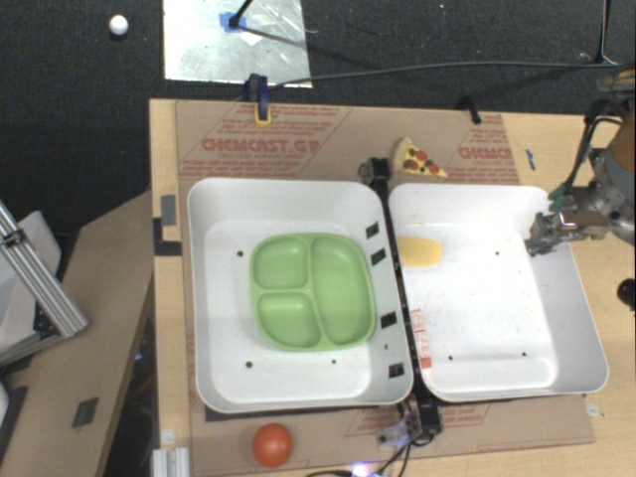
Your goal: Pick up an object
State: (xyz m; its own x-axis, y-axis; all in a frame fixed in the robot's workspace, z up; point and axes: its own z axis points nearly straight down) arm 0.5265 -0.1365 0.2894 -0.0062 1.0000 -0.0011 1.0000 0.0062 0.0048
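A yellow, rounded object (418, 252) lies in the right bin (556, 366), close to its left wall. A green divided plate (312, 290) sits in the middle of the left bin (214, 266). My gripper (546, 231) hangs at the right bin's right rim, far to the right of the yellow object, with nothing visible between its tips.
A toy pizza slice (419, 159) lies on the board behind the bins. A red-orange ball (271, 444) rests on the bench in front of the left bin. A blue and yellow clamp (259, 98) stands at the board's back edge.
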